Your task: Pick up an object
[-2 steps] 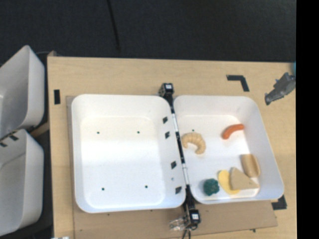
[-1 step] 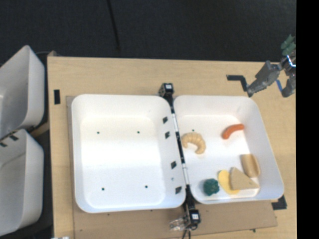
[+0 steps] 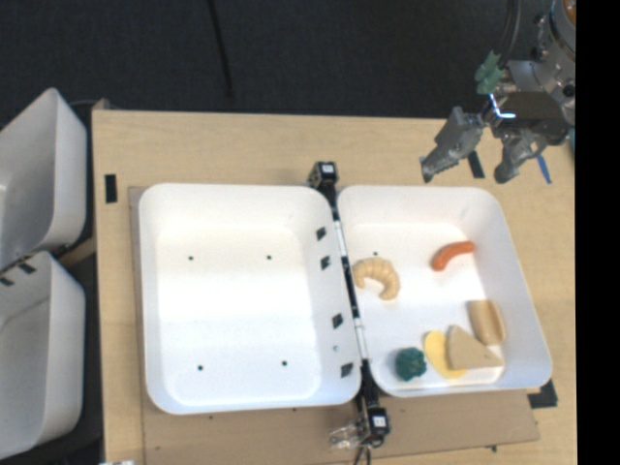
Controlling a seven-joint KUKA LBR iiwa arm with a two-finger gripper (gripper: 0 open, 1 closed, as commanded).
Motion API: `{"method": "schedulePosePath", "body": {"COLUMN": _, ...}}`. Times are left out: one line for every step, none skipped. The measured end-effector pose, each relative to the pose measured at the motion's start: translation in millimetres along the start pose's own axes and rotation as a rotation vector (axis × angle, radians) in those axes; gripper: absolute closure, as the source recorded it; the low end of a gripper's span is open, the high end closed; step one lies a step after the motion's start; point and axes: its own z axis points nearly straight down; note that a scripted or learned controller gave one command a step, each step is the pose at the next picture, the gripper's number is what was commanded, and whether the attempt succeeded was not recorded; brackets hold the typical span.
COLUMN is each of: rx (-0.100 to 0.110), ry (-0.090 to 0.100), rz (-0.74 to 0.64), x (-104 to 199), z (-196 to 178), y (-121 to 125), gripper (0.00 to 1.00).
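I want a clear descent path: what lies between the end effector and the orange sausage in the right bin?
In the camera view, between the end effector and the orange sausage lie the right bin's far rim and bare white floor.

A single fixed camera looks down at a slant on the bench [image 3: 242, 143], from far enough back to take in both white bins whole. The left bin [image 3: 232, 211] and right bin [image 3: 504, 221] sit side by side in the middle of the view. Beyond the bench's far edge lies dark floor. The claw [image 3: 477, 158] reaches in over the right bin's far rim.
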Motion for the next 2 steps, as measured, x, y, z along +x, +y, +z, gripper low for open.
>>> {"method": "schedulePosePath", "body": {"rx": 0.0, "ry": 0.002, "rz": -0.007, "x": 80.0, "z": 0.1, "y": 1.7, "gripper": 0.0}}
{"method": "schedulePosePath", "body": {"rx": 0.0, "ry": 0.002, "rz": -0.008, "x": 153.1, "z": 0.1, "y": -0.1, "gripper": 0.0}}
